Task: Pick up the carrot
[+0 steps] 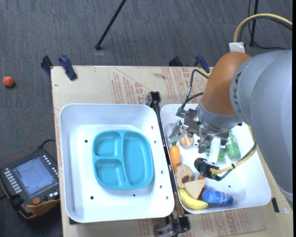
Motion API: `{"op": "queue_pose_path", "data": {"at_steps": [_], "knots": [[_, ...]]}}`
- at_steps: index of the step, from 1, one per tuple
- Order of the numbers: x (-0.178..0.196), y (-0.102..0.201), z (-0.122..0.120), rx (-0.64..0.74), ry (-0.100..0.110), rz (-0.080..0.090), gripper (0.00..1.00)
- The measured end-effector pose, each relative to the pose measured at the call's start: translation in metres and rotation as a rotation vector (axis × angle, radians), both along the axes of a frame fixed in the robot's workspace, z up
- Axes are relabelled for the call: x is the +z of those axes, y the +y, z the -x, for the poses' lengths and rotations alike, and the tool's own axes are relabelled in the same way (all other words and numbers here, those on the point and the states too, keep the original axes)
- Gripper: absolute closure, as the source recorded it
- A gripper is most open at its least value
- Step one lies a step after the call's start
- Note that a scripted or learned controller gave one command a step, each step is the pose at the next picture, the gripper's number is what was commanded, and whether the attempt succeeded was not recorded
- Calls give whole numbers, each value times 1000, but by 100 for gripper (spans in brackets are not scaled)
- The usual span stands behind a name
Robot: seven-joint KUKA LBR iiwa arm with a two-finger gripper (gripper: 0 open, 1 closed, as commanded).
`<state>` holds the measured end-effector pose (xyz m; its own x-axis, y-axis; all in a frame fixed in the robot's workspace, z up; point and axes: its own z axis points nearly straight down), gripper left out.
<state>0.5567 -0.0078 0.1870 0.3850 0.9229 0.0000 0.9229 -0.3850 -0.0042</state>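
1. While poised over the right bin [259, 194], hangs low above the food: end effector [187, 132], at the end of the grey arm [266, 98] with its orange band [224, 85].
2. Cannot tell how the end effector stands, open or closed; too cluttered to make out.
3. Lies in the right bin by its left wall, upright in the view: carrot [174, 157], just below and left of the end effector, not held.
4. Sits beside the carrot, under the end effector: a pale rounded item [187, 140], identity unclear.
5. Crowd the bin's lower part: bread [184, 174], a tan wedge [195, 188], banana [193, 201], blue bottle [217, 197].
6. Stands near the right side: green bottle [232, 147].
7. Holds a blue divided plate [123, 159]: left bin [69, 132].
8. Carries both bins side by side: surface [108, 85].
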Motion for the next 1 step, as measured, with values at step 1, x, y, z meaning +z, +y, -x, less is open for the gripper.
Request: {"op": "queue_pose_path", "data": {"at_steps": [1], "knots": [[0, 13, 5, -67, 1, 0, 0]]}}
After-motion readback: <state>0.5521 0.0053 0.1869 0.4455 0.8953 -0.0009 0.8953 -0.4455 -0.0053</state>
